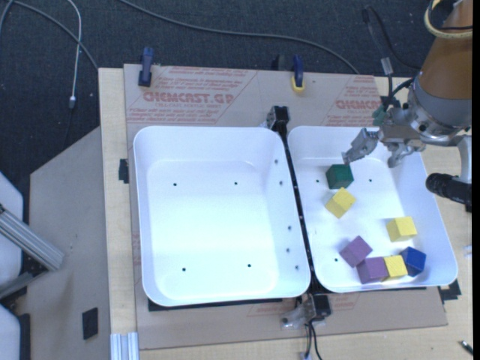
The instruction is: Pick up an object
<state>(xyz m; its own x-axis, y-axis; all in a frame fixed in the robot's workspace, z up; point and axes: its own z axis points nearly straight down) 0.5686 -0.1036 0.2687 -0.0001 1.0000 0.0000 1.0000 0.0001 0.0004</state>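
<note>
green cube [340, 175] just below open gripper [377, 148].

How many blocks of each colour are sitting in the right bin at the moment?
Green block: 1
Yellow blocks: 3
Purple blocks: 2
Blue block: 1
Total: 7, all in the right bin.

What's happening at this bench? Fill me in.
A grey KUKA arm reaches in from the right, its gripper spread open over the back of the right bin, above and to the right of a green block. Nothing sits between the jaws. Three yellow blocks, two purple ones and a blue one lie in that bin too. The left bin sits alongside.
</note>
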